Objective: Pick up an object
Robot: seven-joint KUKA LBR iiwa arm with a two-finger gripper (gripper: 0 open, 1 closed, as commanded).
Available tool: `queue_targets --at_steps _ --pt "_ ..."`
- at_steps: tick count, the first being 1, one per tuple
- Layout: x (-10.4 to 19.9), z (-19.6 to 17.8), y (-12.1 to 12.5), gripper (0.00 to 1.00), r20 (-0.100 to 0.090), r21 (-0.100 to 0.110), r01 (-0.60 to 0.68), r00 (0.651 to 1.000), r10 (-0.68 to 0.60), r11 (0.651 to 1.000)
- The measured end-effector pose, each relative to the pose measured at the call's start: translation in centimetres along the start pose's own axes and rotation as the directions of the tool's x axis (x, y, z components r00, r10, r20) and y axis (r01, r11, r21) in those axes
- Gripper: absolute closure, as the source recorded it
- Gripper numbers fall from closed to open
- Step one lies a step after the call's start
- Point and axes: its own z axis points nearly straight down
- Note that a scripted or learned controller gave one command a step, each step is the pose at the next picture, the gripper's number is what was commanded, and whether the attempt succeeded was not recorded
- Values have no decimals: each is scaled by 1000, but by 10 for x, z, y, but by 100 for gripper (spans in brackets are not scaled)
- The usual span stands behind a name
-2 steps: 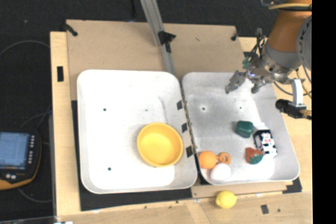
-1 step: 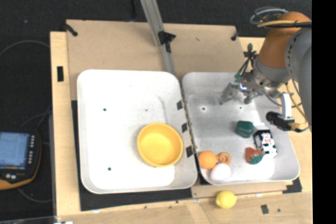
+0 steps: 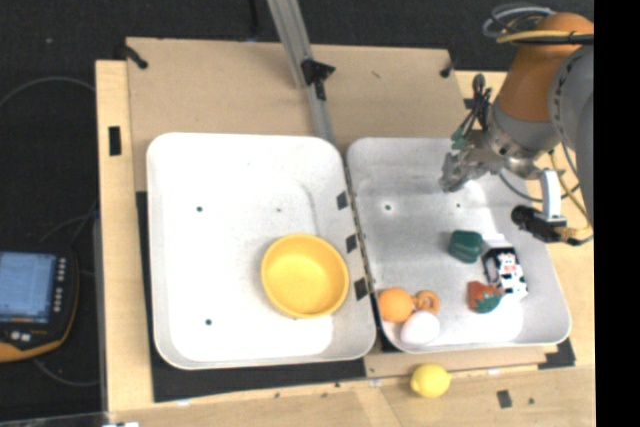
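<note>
The right bin (image 3: 400, 185) holds a dark green block (image 3: 466, 245), a black and white toy (image 3: 505, 271), a red and teal piece (image 3: 484, 296), an orange ball (image 3: 395, 303), a small orange thing (image 3: 428, 300) and a white egg-like ball (image 3: 420, 327). My gripper (image 3: 456, 172) hangs over the bin's upper right part, up and slightly left of the green block. Nothing shows between its fingers.
A yellow bowl (image 3: 304, 275) sits in the left bin (image 3: 220, 205). A yellow lemon-like ball (image 3: 430, 380) lies on the bench in front of the right bin. A grey metal pole (image 3: 290, 25) slants across the back. A tablet (image 3: 30, 300) lies at the far left.
</note>
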Motion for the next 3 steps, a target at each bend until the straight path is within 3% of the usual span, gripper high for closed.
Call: queue_targets --at_steps 2,3 --pt "2 -110 9 100 -3 -3 6 1000 -6 1000" --pt "41 -109 -6 100 -4 4 7 1000 -7 1000"
